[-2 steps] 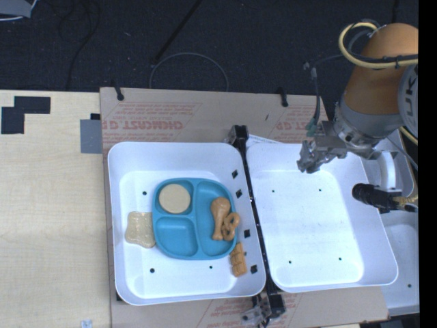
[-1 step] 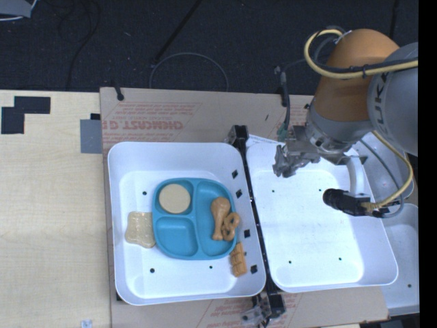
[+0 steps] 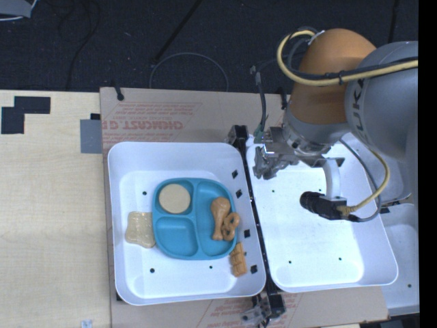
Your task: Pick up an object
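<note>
Chicken leg (on blue tray) well apart from gripper.

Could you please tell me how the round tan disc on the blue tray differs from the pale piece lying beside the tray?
The round tan disc sits inside a compartment of the blue sectioned plastic tray; the pale lumpy piece lies on the white bin floor, touching the tray's left edge. The disc is smoothly circular and flat, the piece irregular. Both are light tan.

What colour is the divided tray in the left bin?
Blue; the tray shows clearly in the camera view.
</note>
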Robot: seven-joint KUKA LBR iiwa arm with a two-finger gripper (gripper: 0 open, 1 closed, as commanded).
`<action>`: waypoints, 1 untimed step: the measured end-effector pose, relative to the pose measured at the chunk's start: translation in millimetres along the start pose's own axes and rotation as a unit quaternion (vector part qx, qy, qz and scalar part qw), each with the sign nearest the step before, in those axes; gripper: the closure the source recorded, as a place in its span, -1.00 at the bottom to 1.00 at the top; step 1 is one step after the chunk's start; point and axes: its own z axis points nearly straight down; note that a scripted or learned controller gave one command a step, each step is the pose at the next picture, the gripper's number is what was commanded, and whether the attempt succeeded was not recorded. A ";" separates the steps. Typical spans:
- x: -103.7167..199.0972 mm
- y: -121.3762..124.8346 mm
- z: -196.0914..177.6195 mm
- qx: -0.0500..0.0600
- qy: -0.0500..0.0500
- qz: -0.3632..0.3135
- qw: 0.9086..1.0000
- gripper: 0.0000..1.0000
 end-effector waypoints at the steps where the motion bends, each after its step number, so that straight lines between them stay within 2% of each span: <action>1: 49.4 0.1 4.5 0.000 0.000 -0.001 1.000 1.00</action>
